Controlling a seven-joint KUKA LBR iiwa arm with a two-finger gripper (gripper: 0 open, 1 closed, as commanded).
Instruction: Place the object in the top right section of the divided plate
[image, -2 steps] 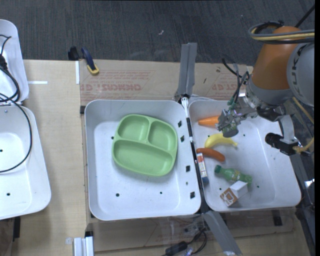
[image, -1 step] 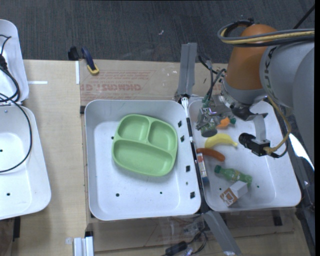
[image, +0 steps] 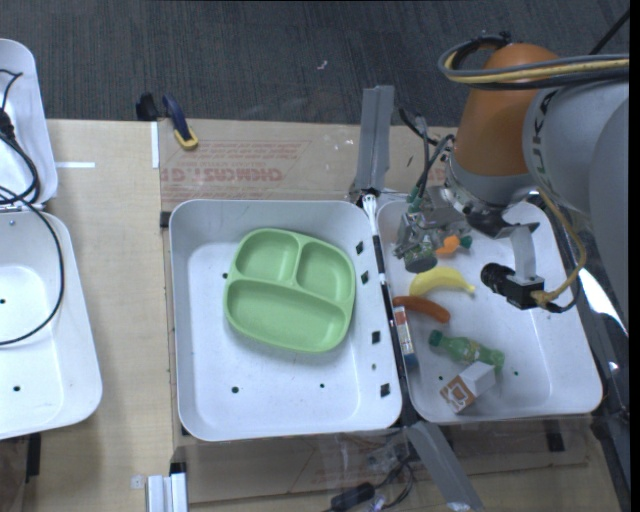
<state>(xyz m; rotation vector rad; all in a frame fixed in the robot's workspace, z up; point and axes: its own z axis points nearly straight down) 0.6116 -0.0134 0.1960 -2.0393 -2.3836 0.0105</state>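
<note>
While gripper (image: 418, 243) hangs low over cluttered right bin (image: 560, 385), finger state unclear; green divided plate (image: 291, 290) sits in left bin (image: 200, 380). Risk: crowded banana (image: 443, 283), carrot (image: 422, 308), bottle (image: 466, 350) cause missed grasp.

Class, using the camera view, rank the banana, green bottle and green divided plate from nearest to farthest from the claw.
1. banana, right bin, just below the claw.
2. green bottle, lower in the right bin.
3. green divided plate, left bin, across the divider.
</note>
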